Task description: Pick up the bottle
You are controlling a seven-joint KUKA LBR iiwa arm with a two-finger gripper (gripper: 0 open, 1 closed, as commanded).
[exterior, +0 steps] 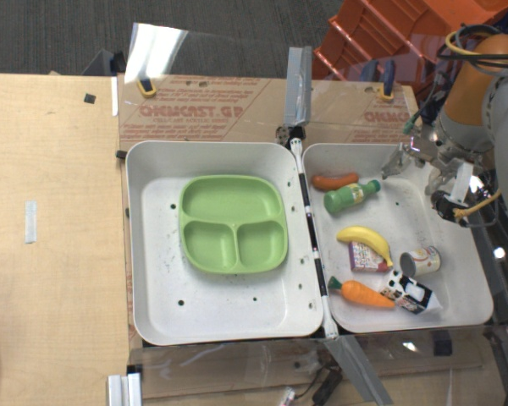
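The bottle [350, 195] is green with a yellow label, lying on its side, cap towards two o'clock. Whether the gripper [400, 161] is clenched or released, I cannot tell.

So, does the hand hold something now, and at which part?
Nothing is held. The hand hangs over the right bin's far side, apart from the green bottle, which lies on the bin floor.

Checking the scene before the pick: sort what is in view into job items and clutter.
For the job: green bottle, gripper.

Lying about: hot dog, banana, carrot, can, purple packet, black-and-white toy, green divided plate in the left bin.
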